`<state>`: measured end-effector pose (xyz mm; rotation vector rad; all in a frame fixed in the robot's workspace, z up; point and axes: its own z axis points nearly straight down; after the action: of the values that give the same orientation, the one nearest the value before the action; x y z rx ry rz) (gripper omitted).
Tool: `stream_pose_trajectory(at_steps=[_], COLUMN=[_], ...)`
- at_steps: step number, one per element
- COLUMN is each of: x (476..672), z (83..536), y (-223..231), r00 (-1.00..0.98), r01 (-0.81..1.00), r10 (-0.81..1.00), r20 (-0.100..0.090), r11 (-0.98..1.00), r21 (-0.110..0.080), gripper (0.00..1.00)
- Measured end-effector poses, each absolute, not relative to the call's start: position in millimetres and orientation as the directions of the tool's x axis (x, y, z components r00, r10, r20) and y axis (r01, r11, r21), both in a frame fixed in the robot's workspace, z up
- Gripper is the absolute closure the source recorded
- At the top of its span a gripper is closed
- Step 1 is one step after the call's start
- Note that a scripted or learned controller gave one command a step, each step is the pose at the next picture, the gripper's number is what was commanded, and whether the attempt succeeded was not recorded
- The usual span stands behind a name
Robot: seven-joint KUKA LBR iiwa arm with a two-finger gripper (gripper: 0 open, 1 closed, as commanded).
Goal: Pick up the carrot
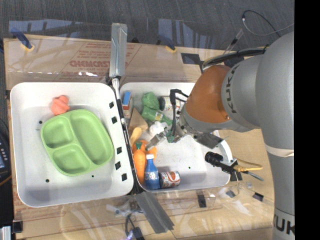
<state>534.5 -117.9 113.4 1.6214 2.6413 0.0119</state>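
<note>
The arm point(260, 84) bears black letters — "KU", the start of its maker's name. Red print on the cardboard point(75, 59) is too faint to read.

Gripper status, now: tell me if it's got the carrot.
Gripper: low in the right bin, just above the carrot; open or shut cannot be told, and no carrot is seen in it.

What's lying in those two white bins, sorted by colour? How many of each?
Green: 2, the divided plate and the green toy
Orange: 2, the carrot and the small orange toy
Blue: 1, the bottle
Red: 1, the can
Total: 6 that I can tell apart; the smaller bits under the arm are too hidden to count.
</note>
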Motion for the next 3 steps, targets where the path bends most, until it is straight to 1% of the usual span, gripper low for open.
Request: stream_pose_trajectory(at_steps=[1, 2, 3], x=[521.2, 527.0, 524.0], z=[113.9, 114.4, 114.2], y=[-116.9, -115.2, -116.8], r00=[-0.415, -0.482, -0.474], r01=[0.908, 0.875, 0.879], r10=[0.909, 0.875, 0.879], r20=[-0.042, -0.048, -0.045], r11=[0.417, 0.483, 0.476], r21=[0.041, 0.036, 0.040], gripper=[0.00, 0.00, 0.00])
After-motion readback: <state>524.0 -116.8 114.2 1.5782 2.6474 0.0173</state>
